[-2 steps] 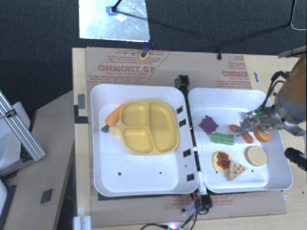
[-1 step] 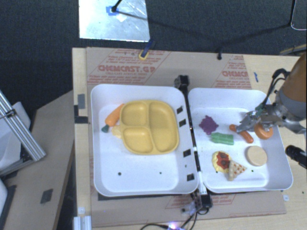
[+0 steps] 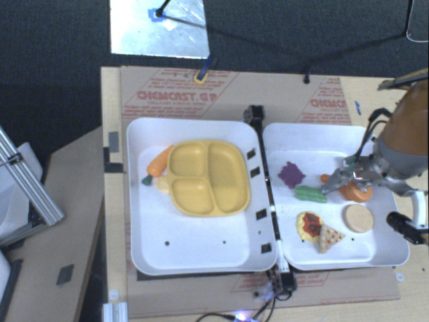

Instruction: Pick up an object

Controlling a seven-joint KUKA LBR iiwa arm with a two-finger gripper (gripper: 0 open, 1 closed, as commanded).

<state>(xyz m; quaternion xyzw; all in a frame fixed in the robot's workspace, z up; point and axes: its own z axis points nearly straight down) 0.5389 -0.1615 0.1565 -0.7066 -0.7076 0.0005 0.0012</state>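
While the arm (image 3: 402,136) reaches in from the right over the right bin (image 3: 315,139), its hand (image 3: 338,182) sits low among the toy food, just beside an orange piece (image 3: 355,192) and a green piece (image 3: 310,194); whether the hand is apart or together I cannot tell, and nothing is plainly gripped. A purple piece (image 3: 291,174) lies to the left, a pizza slice (image 3: 318,231) nearer, and a tan disc (image 3: 358,218) near right. In the left bin (image 3: 144,180) a yellow divided plate (image 3: 204,178) rests beside a carrot (image 3: 159,161). To do this well, I judge the hand should centre over one piece, likely the orange one, keep off its neighbours, close squarely, then lift straight up.
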